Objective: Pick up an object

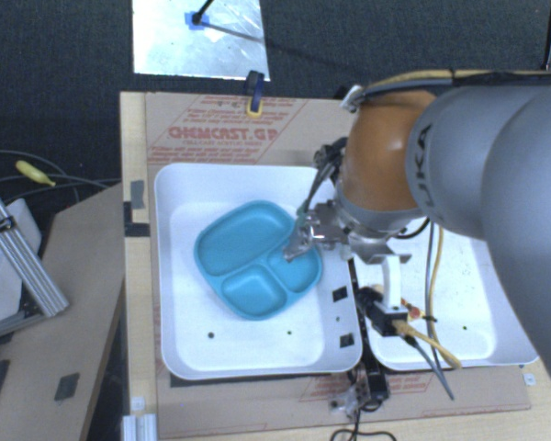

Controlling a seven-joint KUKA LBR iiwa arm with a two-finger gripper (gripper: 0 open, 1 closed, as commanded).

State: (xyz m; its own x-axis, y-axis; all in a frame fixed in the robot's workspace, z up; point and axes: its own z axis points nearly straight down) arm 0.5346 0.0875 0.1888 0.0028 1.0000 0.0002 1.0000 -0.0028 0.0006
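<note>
**Gripper at the plate's rim**

Approach is what I am judging this step to be: I am watching the gripper [303, 240] sitting low over the right-hand rim of the blue divided plate [253, 260], which is lying in the left bin [188, 338], near that bin's middle and reaching toward its right wall. The arm [496, 163] is reaching in from the plate's right, its orange band [381, 159] hanging above the plate's upper-right side. Whether the gripper is released or clenched, I cannot tell; metal parts are crowding together at the plate's edge and I am not seeing the rim between them. I am therefore not counting the plate as held.

Right of the plate, past the wall the bins share, the right bin [468, 338] is lying partly under the arm.

Next, I am expecting the move to need a firm pinch across that thin raised rim, then a straight lift. A shallow, slick edge like this is likely to slip out.
</note>
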